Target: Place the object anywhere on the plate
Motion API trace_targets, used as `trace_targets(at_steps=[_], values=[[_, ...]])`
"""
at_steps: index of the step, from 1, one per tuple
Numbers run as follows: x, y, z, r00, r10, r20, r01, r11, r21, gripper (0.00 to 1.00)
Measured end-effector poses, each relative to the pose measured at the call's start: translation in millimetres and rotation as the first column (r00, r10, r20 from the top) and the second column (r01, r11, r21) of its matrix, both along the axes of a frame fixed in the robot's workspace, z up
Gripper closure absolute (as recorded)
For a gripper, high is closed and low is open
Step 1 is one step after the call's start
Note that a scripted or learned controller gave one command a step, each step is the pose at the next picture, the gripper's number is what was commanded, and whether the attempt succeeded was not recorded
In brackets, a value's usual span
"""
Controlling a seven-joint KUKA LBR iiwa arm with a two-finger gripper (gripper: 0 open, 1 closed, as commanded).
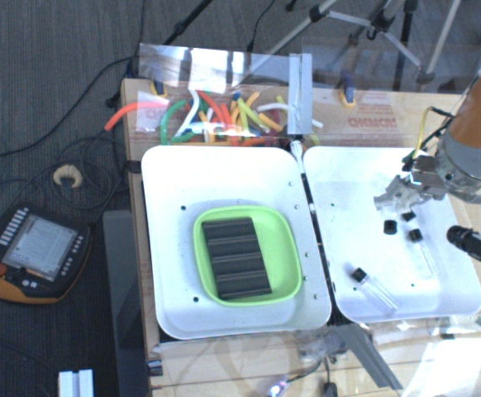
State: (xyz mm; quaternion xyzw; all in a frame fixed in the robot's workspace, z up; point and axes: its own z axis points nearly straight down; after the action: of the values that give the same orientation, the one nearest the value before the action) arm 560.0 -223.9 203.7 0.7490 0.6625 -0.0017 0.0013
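Now, step: reaching, nothing carried
Gripper (399,213): fingers spread, low over the right white bin (340,180)
Object: clear tube with black cap (371,286), right of the green plate (286,246)
Next: drop over the tube, pinch, carry plateward

Grey KUKA arm with an orange band

The arm (465,151) enters at the right edge of the camera view as a rounded light-grey body, with an orange band showing above it at the frame's border. Below the grey housing sits a paler metallic gripper (399,208) assembly of angular, bracket-like parts, ending in small black tips. A thin yellow cable loops along the assembly's upper side. Finer details such as screws or markings are too blurred to make out.
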Motion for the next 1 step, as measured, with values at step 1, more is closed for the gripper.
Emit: trace_targets(at_steps=[1], values=[[-42.2,65.3,-59.6,1.0,0.028,-0.003,-0.028,1.0,0.005,1.0]])
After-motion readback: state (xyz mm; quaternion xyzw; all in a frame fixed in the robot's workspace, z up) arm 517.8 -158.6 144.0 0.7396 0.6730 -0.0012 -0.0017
